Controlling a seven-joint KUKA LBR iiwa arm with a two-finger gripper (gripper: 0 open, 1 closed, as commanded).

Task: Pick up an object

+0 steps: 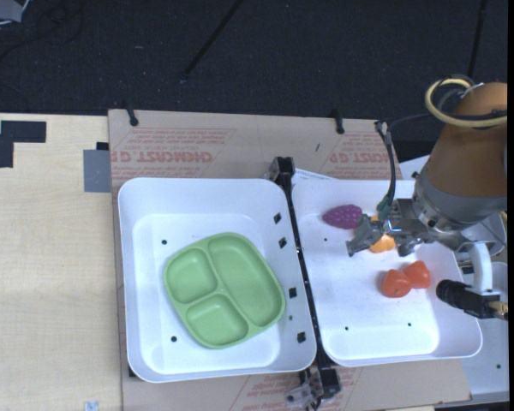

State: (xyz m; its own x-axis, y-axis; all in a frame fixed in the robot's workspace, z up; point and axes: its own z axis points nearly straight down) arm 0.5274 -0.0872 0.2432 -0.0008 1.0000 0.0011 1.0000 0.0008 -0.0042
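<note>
My gripper [382, 240] hovers low over the right bin [360, 336], reaching in from the right. Its two dark fingers stand apart, so it is open. A small yellow-orange object [382, 246] lies between and just below them on the bin floor. A purple bunch-shaped object [343, 216] rests just to the gripper's upper left. A red object [403, 281] sits below the gripper, toward the front of the bin. I cannot tell whether the fingers touch the yellow-orange object.
The left bin [146, 221] holds a green divided plate [223, 289]. A black divider rail [295, 264] runs between the bins. The arm's grey and orange body [467, 161] looms over the right bin's far right edge.
</note>
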